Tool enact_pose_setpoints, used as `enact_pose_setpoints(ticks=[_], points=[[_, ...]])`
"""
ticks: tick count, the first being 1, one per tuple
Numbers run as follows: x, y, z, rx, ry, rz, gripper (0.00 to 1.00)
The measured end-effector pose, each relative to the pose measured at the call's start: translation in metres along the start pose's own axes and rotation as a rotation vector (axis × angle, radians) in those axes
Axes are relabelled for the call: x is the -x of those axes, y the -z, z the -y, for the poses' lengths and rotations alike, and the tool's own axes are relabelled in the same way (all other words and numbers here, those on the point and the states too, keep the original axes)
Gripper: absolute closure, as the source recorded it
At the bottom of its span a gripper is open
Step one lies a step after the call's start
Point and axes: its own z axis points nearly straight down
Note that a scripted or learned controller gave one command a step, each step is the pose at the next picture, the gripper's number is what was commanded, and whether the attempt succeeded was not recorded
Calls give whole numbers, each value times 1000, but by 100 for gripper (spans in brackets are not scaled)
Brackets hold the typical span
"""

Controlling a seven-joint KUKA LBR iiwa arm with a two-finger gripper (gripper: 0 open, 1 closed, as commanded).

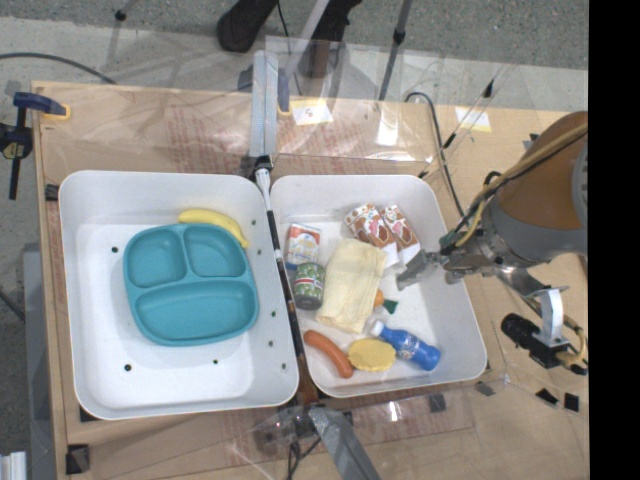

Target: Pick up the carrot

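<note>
In the camera view the arm reaches in low over the right bin (462, 340), and the hand (408, 272) hangs above the bin's middle, pointing away from the arm. Whether it is apart or together cannot be told; it is too small and dark against the white floor.

Just below and beyond the hand's tip a small orange end pokes out beside a pale yellow cloth (350, 284). I take this for the carrot (378, 298), most of it probably tucked under the cloth's edge, which would explain why the hand sits so close to that border. Nothing is seen gripped.

Ahead of the hand and up lies a red-and-white patterned packet (380, 226). Past the cloth stand a green can (308, 286) and a small carton (303, 243). Back toward the arm's side and down lie a blue bottle (410, 347), a yellow disc (372, 355) and a reddish sausage (328, 353).

Far beyond the hand, the left bin (72, 268) on the tabletop holds a blue divided plate (190, 290) with a banana (213, 224) at its rim.
</note>
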Motion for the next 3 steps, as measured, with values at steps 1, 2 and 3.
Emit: enact_pose_setpoints(ticks=[1,2,3], points=[[-39,-101,-20,-1,185,0,0],[1,-116,-31,6,81,-2,0],[-5,-116,-63,0,-75,-1,0]])
